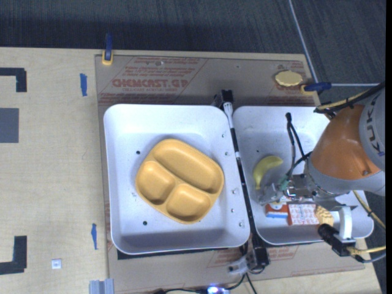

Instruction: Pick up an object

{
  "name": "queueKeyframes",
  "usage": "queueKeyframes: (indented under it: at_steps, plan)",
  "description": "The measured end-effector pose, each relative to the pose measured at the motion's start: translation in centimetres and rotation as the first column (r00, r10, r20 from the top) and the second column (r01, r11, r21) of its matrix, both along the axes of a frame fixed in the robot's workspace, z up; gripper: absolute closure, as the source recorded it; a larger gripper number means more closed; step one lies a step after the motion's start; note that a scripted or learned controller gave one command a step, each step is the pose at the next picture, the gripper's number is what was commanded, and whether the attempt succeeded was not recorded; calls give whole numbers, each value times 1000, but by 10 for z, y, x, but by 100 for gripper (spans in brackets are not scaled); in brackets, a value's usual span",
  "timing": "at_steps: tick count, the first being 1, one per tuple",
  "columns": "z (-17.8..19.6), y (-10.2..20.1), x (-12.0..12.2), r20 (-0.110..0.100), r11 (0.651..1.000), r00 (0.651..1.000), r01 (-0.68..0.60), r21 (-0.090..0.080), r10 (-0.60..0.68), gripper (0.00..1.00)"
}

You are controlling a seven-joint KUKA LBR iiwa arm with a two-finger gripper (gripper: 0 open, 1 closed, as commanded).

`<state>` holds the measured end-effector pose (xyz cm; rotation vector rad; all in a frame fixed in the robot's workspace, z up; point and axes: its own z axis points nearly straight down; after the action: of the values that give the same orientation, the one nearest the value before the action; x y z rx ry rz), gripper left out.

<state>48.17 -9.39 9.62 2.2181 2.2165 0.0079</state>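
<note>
A yellow banana-shaped toy (267, 166) lies in the right bin (263, 122), near its left wall. Just below it sits a small red-and-white box (293, 213), with a bit of yellow (324, 215) at its right end. My gripper (271, 193) is low in the right bin, between the banana toy and the box, right above the box's left end. The grey arm with its orange band (343, 149) covers the bin's right part. I see nothing clearly held.
The left bin (122, 127) holds a yellow three-compartment plate (179, 179). A black divider (236, 158) separates the bins. Cables (293, 141) trail over the right bin. A tan disc (288, 78) lies on the cardboard behind it.
</note>
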Motion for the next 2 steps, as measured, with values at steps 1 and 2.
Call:
queueKeyframes:
  at_steps: [1,2]
  plan:
    - [10,0,1,4,1000,1000,0,-1,0,100]
    - [10,0,1,4,1000,1000,0,-1,0,0]
